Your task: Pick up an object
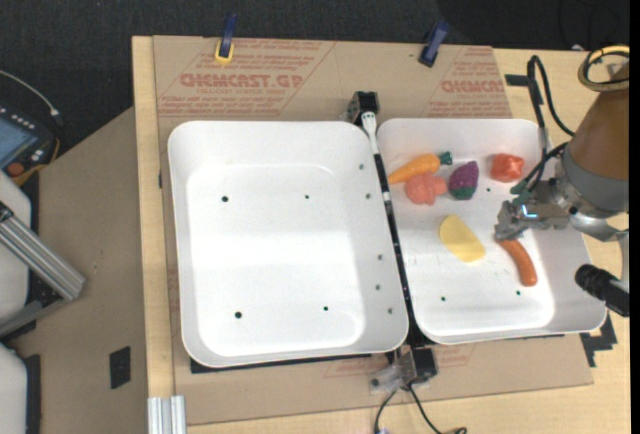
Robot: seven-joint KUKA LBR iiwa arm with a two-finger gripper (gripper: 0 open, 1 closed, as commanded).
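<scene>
The orange sausage (521,262) lies in the right bin (480,317), toward four o'clock — the hand (518,220) hangs just at its twelve o'clock end, grip state unclear. Yellow lemon (462,239) sits at its nine o'clock.

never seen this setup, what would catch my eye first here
The bright toy foods clustered in the right bin: a carrot, a pink piece, a purple one, a red one, a yellow one and an orange sausage. The pincer hangs between the red piece and the sausage, with the arm's orange band at the right edge.
</scene>
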